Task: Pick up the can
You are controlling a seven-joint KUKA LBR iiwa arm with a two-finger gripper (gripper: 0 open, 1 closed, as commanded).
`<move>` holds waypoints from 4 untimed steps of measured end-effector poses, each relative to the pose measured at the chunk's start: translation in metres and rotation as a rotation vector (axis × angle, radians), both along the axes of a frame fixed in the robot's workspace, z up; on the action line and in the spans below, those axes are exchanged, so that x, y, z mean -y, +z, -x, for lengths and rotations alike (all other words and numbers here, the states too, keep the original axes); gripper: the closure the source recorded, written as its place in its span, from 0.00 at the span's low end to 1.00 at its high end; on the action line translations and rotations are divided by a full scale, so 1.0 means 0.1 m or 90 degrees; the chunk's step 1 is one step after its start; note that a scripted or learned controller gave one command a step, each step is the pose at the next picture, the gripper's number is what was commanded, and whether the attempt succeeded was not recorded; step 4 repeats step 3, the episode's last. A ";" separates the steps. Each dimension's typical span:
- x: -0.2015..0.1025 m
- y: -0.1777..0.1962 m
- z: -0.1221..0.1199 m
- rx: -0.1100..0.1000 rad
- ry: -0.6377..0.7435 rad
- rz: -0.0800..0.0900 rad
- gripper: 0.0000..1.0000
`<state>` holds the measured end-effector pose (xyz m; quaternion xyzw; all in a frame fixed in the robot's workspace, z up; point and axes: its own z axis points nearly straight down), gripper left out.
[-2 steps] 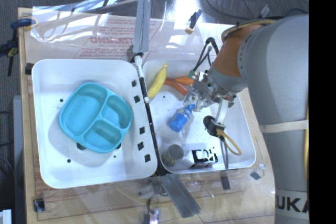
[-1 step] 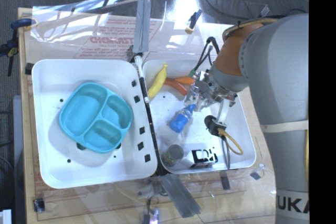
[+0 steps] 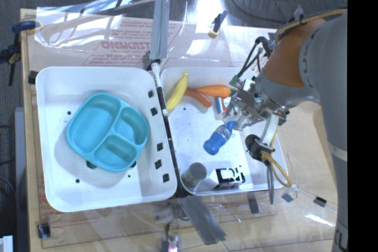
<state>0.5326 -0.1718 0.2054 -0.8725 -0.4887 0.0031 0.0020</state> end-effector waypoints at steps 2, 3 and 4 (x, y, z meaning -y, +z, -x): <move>-0.16 0.14 -0.20 0.001 0.028 0.000 1.00; -0.95 -0.12 -0.63 0.000 0.147 -0.001 1.00; -0.95 -0.12 -0.63 0.000 0.147 -0.001 1.00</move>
